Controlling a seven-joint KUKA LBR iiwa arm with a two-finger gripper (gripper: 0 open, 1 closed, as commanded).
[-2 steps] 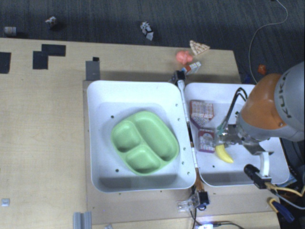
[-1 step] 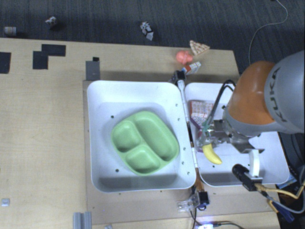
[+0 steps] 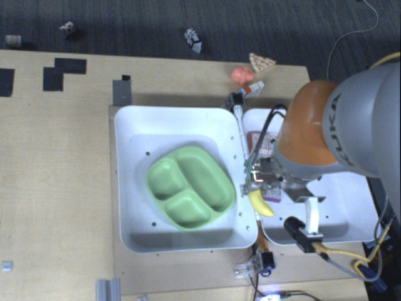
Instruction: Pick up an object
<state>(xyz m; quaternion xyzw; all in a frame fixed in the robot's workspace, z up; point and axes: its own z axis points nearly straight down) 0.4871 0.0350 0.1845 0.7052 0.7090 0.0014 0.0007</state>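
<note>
A grey KUKA arm with an orange band above its wrist [image 3: 307, 127] reaches over the right-hand shallow white bin [image 3: 351, 221] on a pale wooden bench [image 3: 56, 187], its tool [image 3: 266, 179] low over that bin's left wall, near the divide between the two bins. Whether the tool stands apart or together cannot be told: the wrist hides it from above.

The likeliest target, a small yellow toy banana [image 3: 260, 203], lies just inside the right bin's left wall, toward the bench's front edge, its upper end tucked under the wrist hardware. Touching or just beside it sits a small purple-and-white item [image 3: 273, 194], too small to identify. A flat pink-and-white printed packet [image 3: 265, 144] lies further back in the same bin, partly under the arm.

The banana looks light, stiff and smooth, probably moulded plastic, so it should not crush but may slip or roll out of a loose pinch. The soundest hold appears to be across its thick middle, squeezing the narrow sides of the curve rather than the tapering tips. Its closeness to the bin wall leaves little room on that side.

The left white bin [image 3: 131, 168] carries a pale green, three-compartment plastic plate [image 3: 188, 187], lying tilted near its centre, well apart from the tool.
</note>
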